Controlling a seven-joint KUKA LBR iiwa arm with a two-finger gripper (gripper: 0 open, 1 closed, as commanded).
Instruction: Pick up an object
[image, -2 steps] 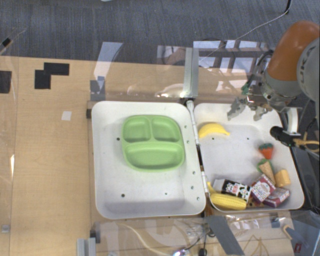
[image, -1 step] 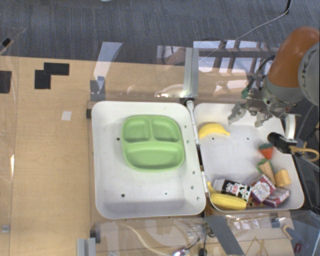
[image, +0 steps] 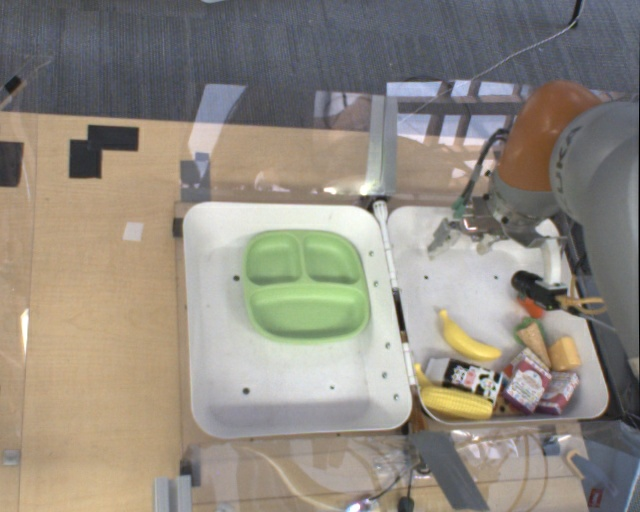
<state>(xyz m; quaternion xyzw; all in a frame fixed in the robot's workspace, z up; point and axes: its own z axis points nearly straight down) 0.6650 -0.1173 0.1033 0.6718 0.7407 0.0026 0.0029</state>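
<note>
The gripper (image: 462, 232) hung with fingers spread and nothing between them over the right bin (image: 480, 285)'s bare far end; the banana (image: 466, 341) lay well apart nearer, so closing there risked grasping nothing

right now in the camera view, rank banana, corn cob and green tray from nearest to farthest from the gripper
Counting from the gripper at the right bin's top:
1. banana, right bin, middle
2. green tray, left bin, middle
3. corn cob, right bin's lower edge
</note>
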